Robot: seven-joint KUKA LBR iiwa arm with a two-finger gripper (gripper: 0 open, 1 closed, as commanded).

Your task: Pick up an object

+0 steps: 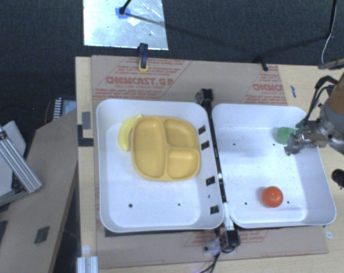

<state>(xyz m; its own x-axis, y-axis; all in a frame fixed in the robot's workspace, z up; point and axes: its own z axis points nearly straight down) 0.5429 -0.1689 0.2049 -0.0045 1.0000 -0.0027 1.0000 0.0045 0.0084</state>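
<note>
Gripper (295,143) is hovering over the right bin (257,218), beside a green object (285,134) near the far right wall; its grip state cannot be judged. An orange ball (272,196) is lying nearer front. Left bin (154,218) is holding a yellow divided plate (164,148) and banana (125,133).

Two white bins (160,220), one yellow plate (163,148), one banana (125,132), one orange ball (272,196), one green object (285,134).

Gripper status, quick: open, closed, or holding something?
Gripper: cannot be told; it sits in the right bin beside a green object.
</note>
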